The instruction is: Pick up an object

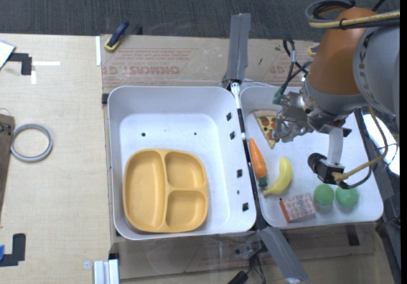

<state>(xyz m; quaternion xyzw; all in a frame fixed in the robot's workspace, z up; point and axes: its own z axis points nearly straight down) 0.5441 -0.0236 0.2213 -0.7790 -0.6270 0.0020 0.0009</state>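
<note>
Hand (287, 129) poised low over pizza slice (266, 126) at far left corner of right bin (369, 209), apparently nothing gripped, finger state impossible to tell; carrot (257, 158), banana (280, 177) untouched, pick yet undone.

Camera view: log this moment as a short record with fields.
left bin: yellow divided plate
right bin: pizza slice, carrot, banana, small red packet, two green balls
gripper: low over the right bin, beside the pizza slice
bench left of bins: tape roll
</note>
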